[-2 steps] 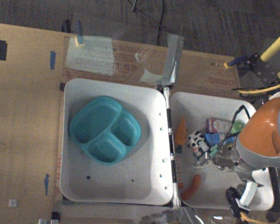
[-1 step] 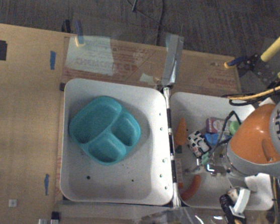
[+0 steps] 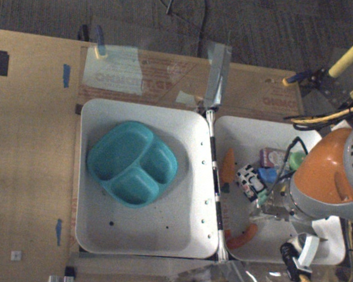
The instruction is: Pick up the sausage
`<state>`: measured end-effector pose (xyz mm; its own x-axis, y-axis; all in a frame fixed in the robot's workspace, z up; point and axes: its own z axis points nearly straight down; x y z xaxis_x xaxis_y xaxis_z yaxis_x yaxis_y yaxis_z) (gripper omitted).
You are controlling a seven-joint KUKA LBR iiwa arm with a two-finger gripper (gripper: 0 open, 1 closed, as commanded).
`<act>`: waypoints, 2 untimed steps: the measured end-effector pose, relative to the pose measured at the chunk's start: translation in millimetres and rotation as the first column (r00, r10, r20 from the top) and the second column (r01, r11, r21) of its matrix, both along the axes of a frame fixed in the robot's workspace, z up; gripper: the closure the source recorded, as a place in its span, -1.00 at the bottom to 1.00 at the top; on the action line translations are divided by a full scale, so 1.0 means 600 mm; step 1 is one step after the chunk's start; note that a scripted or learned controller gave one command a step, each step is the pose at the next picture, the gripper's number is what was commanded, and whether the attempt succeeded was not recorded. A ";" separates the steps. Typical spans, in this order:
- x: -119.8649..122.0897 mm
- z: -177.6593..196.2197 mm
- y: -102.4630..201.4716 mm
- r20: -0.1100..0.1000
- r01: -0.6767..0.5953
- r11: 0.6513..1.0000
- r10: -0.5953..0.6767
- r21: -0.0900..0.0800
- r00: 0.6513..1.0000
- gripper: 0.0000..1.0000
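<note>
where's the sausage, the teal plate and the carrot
sausage [image 3: 242,236]: camera view, middle of its curved body, right bin's near edge
teal plate [image 3: 133,162]: camera view, its centre ridge
carrot [image 3: 228,166]: camera view, mid-length

Sausage [image 3: 241,236] tight against bin wall [image 3: 221,238]

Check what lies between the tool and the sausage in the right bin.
In the camera view, only bare white bin floor separates the tool from the sausage just below-left of it.

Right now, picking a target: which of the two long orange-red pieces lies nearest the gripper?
The sausage, curved at the right bin's front edge; the carrot lies farther back.
</note>
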<state>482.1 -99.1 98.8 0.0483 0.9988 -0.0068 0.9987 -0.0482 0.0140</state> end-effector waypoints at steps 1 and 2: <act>0.000 0.000 0.000 0.000 -0.001 1.000 0.001 0.000 1.000 -1.00; 0.000 -0.018 -0.026 -0.006 -0.033 0.999 0.033 0.008 0.999 -1.00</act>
<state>481.8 -114.5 88.0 0.0152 0.9999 0.0007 0.9999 -0.0152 0.0073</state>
